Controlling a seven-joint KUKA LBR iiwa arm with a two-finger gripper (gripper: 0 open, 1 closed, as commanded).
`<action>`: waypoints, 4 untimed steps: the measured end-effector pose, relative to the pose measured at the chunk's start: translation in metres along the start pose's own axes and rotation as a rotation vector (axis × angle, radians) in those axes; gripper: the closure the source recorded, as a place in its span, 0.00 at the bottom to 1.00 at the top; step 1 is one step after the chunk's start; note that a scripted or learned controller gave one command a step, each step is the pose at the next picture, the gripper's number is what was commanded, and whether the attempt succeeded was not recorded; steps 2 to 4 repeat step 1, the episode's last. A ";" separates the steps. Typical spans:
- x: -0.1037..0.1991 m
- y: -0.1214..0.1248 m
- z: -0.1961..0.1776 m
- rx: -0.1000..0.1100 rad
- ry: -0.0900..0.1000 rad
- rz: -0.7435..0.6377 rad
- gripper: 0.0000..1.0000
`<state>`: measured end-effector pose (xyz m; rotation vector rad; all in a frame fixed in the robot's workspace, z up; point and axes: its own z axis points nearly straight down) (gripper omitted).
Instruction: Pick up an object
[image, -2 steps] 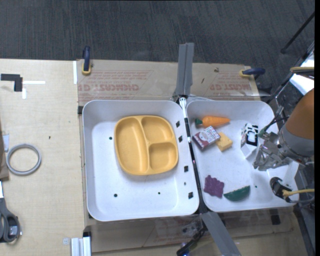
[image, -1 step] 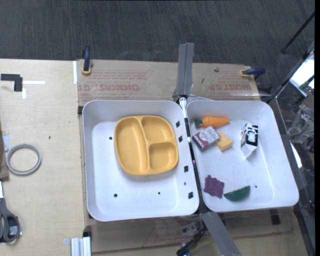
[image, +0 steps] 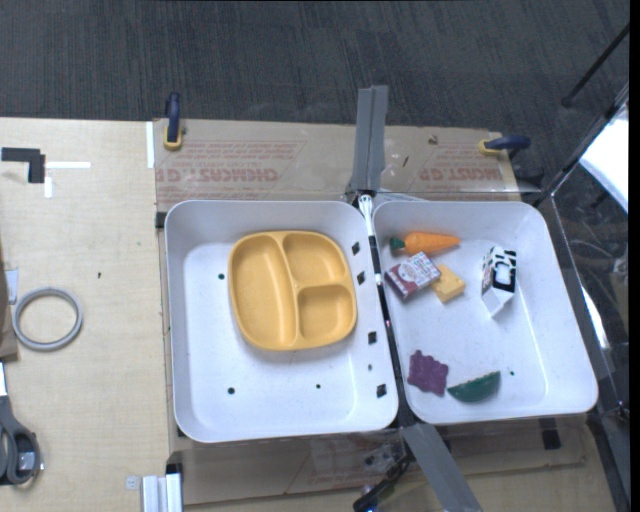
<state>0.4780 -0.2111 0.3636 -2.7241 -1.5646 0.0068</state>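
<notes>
Two white bins sit side by side on your bench, seen from the overhead camera. The left bin (image: 200, 400) carries a yellow divided plate (image: 293, 288), lying flat toward its upper middle. The right bin (image: 545, 385) has your candidates: a carrot (image: 432, 242) near the top edge, a small red packet (image: 412, 275) just below it, a yellow block (image: 449, 285) touching or just beside the packet, a black-and-white carton (image: 498, 275) standing apart on the right, and lower down a purple piece (image: 428, 373) near a green wedge (image: 474, 387). Off to the left on the bench lie a grey tape ring (image: 46, 318) and a pair of scissors (image: 18, 452). You cannot tell whether the hand is open, closed or gripping from this frame; nothing in the bin looks lifted, so judge the pick as not yet started. Risks from here: the packet, block and carrot are crowded, so a descent there may catch two things or shove one aside. The purple piece looks flat and may slip under the fingers. The green wedge sits near the front wall, where a finger could strike the rim. The carton looks the most isolated, but it may tip if clipped off-centre.
</notes>
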 end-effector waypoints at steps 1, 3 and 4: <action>0.002 -0.001 -0.043 -0.001 0.000 -0.321 1.00; 0.002 -0.001 -0.043 -0.001 0.000 -0.321 1.00; 0.002 -0.001 -0.043 -0.001 0.000 -0.321 1.00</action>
